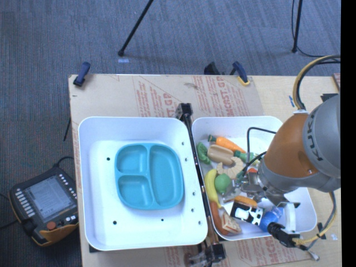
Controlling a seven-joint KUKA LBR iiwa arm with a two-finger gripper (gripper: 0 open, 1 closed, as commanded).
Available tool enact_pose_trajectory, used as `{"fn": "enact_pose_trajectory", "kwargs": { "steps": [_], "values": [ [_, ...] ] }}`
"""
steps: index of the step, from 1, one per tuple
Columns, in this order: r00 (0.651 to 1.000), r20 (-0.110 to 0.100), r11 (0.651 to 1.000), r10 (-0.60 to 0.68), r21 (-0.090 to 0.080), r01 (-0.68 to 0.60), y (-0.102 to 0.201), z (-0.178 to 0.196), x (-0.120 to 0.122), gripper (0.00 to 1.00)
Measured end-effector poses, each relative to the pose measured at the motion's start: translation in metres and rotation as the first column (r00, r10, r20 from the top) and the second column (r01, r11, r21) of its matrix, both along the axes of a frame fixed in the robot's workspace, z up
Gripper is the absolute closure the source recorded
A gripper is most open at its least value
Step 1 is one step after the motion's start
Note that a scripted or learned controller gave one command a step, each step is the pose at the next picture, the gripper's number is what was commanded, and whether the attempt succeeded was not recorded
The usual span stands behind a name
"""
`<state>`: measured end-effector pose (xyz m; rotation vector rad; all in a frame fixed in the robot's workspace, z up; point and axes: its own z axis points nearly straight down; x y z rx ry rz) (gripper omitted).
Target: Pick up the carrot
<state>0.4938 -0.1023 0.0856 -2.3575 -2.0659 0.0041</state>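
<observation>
The carrot [230,144], orange with a green end, lies in the right bin [233,122] near its far wall. Beside it rests a tan bread-like piece [221,155]. My gripper [246,211] hangs low over the near part of the same bin, under the grey wrist and the orange band [290,148]. It is well in front of the carrot and apart from it. A small orange piece [245,201] lies right by the gripper. The arm hides the right part of the bin.
The right bin also holds a yellow banana [211,184], a green round fruit [222,183], a green item [203,153], a brown slice [227,224] and a blue object [270,219]. In the left bin [94,149] sits a blue divided plate [149,175].
</observation>
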Motion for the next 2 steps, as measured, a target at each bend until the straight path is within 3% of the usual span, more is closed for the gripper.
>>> {"fn": "enact_pose_trajectory", "kwargs": {
  "steps": [1, 2],
  "values": [
    [1.000, -0.003, 1.000, -0.004, 0.002, 0.004, -0.001, 0.008, 0.000, 1.00],
    [0.939, -0.001, 0.939, -0.344, -0.004, 0.344, 0.052, 0.100, -0.018, 1.00]
  ]
}}
